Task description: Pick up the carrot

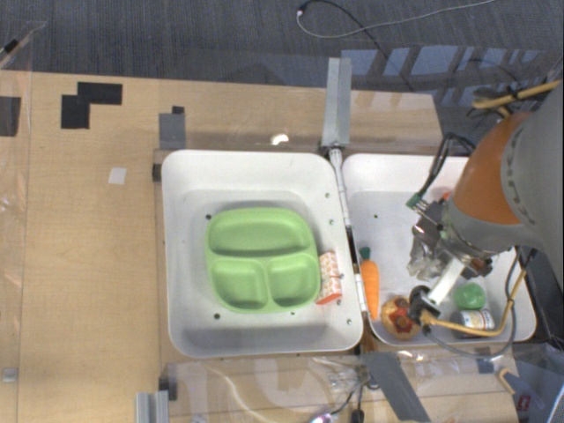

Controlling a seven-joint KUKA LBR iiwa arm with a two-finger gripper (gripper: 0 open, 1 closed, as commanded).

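On the counter's right bin (388, 188) the carrot (370, 289) hugs the 9 o'clock wall, so the fingers, whose state I honestly can't tell, could snag the rim or grab the red-yellow toy (398, 315) instead.

Two shallow white bins sit side by side on a wooden bench (79, 263). The left bin (176, 236) holds a green divided plate (262, 256) at its centre, with a small red-and-white packet (329, 278) touching the plate's right edge. In the right bin (379, 192), toward the lower right of the frame, lie a reddish fruit-like item (398, 317), a green-capped object (470, 295) and a small jar (477, 321). A black cable (352, 26) loops across the dark floor at the top.
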